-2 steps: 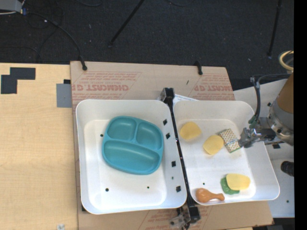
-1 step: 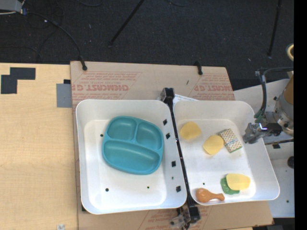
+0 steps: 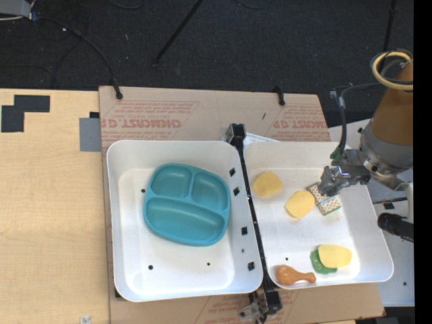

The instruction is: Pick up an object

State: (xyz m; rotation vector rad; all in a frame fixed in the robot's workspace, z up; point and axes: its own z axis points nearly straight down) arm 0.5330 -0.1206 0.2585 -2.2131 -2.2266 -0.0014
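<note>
Camera view: gripper low in right bin, over patterned pad just right of yellow piece; finger spread cannot be told, so settle squarely on pad and avoid nudging that piece before closing.

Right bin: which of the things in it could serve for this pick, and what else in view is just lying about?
Candidates for the pick, in the right bin:
- two yellow pieces
- patterned square by the gripper
- yellow-and-green piece
- orange drumstick toy

Lying about:
- teal divided plate, left bin
</note>
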